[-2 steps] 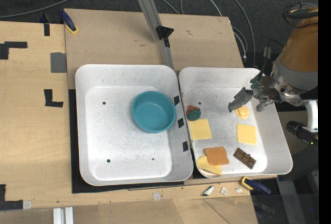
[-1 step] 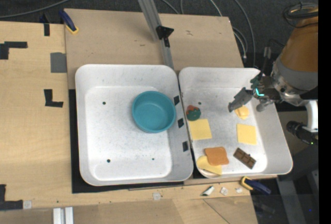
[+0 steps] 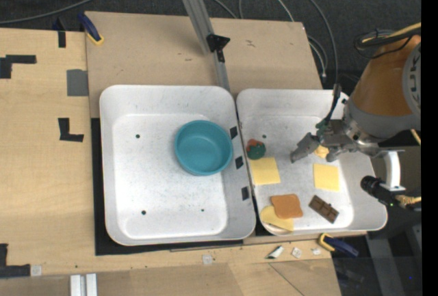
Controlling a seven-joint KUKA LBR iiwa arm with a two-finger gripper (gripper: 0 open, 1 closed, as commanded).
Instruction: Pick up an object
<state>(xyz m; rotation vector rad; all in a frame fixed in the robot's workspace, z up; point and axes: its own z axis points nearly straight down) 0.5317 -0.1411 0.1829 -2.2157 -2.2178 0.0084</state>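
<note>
Holding a blue bowl (image 3: 202,146), the left bin (image 3: 123,117) sits beside the right bin (image 3: 287,104). Right bin holds yellow slices, toast (image 3: 286,206), chocolate (image 3: 323,208). Gripper (image 3: 306,150) state unclear.

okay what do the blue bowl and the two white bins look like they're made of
Blue bowl: probably plastic, one even teal colour with a smooth, matte-looking wall. Left bin and right bin: likely moulded plastic, glossy white with rounded corners and soft glare along the rims; fine dark speckles mark the floors.
</note>
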